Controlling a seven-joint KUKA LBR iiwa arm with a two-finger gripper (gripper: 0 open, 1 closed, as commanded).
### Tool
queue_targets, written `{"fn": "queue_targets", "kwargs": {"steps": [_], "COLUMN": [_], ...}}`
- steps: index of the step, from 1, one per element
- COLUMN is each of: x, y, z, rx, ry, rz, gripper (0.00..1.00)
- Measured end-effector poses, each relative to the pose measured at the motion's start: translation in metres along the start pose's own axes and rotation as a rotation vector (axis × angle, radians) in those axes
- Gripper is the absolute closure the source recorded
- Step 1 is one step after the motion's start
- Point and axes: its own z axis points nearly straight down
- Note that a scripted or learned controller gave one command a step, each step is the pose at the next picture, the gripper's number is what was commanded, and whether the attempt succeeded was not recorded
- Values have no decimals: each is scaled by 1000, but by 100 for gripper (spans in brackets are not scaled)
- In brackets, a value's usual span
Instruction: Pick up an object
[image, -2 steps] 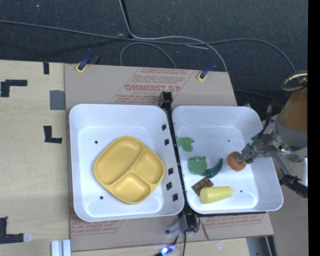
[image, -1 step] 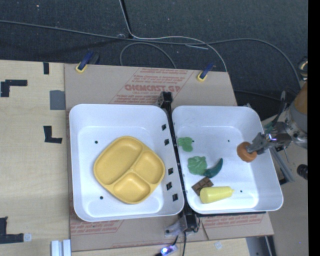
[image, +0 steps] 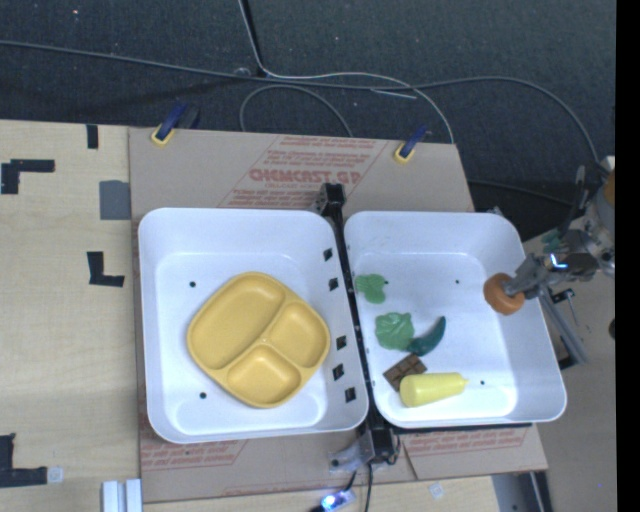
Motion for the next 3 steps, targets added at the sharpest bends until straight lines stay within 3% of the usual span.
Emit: {"fn": "queue_targets", "kwargs": {"steps": [3], "x": [167], "y": [10], "z": [16], "rx": [4], "ry": [3], "rz": [-6], "gripper": [100]}}
